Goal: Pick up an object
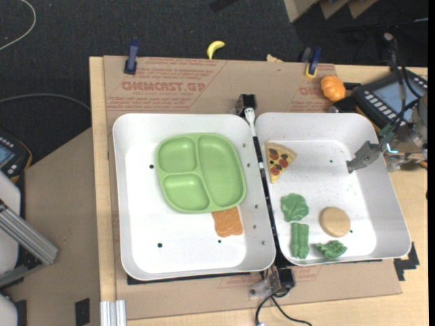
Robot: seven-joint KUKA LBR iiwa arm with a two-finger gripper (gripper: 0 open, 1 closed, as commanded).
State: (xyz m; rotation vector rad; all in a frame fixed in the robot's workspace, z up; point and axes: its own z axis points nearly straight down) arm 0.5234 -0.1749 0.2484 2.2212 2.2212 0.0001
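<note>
The right bin holds a pizza slice at its far left, a leafy green piece in the middle, a long green vegetable, a small green piece and a round tan bun near the front. My gripper hangs over the right bin's far right part, clear of all these items, with nothing seen in it. In the left bin lies a green divided plate, with an orange wavy piece just in front of it.
A small yellow banana and an orange fruit sit on the cardboard behind the bins. Blue clamps grip the board's far edge. A black clip stands where the bins meet.
</note>
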